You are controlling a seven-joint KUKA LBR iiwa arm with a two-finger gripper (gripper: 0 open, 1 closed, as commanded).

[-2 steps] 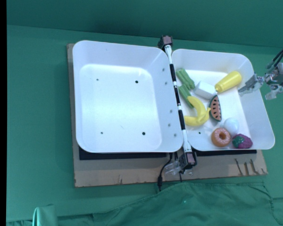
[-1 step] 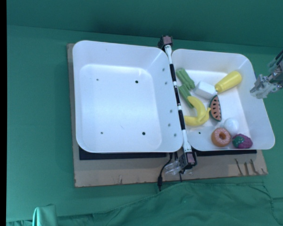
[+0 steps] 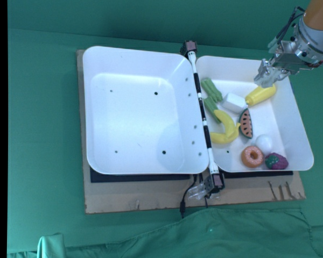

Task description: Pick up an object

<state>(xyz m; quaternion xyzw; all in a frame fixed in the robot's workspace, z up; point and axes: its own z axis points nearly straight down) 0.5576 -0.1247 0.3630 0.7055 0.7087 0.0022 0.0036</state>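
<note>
Nearest the camera, a doughnut (image 3: pixel 252 156) and a purple fruit (image 3: pixel 276 160) were seen at the front edge of the right bin (image 3: pixel 297 117). A yellow corn cob (image 3: pixel 260 94) lay at the back of that bin, beside a white block (image 3: pixel 234 102). The gripper (image 3: pixel 265 75) was positioned just above the cob's rear end; nothing was seen held, and its opening could not be judged. The approach step was judged to be in hand. A short descent over the cob was required next.
</note>
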